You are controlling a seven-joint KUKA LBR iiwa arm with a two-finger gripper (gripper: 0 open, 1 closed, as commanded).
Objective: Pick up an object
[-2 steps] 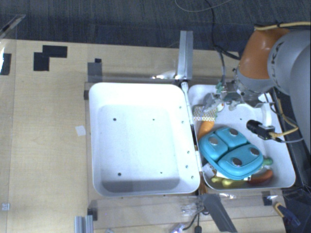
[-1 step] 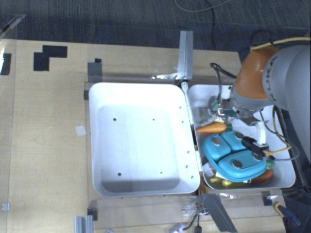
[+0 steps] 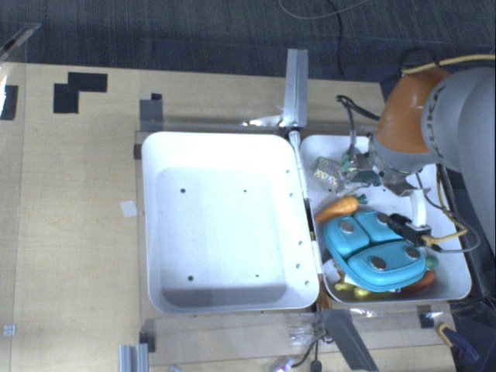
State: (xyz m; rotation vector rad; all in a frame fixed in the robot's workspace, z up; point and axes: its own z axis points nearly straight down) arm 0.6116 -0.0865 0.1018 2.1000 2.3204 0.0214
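The right bin (image 3: 459, 284) holds several objects. A large blue plastic toy (image 3: 373, 250) with grey studs lies in its middle. An orange carrot-shaped piece (image 3: 340, 206) rests just above the toy, at the bin's left side. A small crumpled silver and green item (image 3: 327, 170) sits at the far left corner. Yellow, green and red bits (image 3: 350, 290) peek out under the toy's near edge. My gripper (image 3: 363, 169) hangs low over the far part of this bin, right beside the crumpled item, under the orange-banded wrist (image 3: 404, 118).
The left bin (image 3: 225, 219) is a wide white tray with a few small dark dots on its floor. A grey metal post (image 3: 296, 87) stands behind the seam between the bins. Cables (image 3: 434, 223) trail from the wrist over the right bin's right side.
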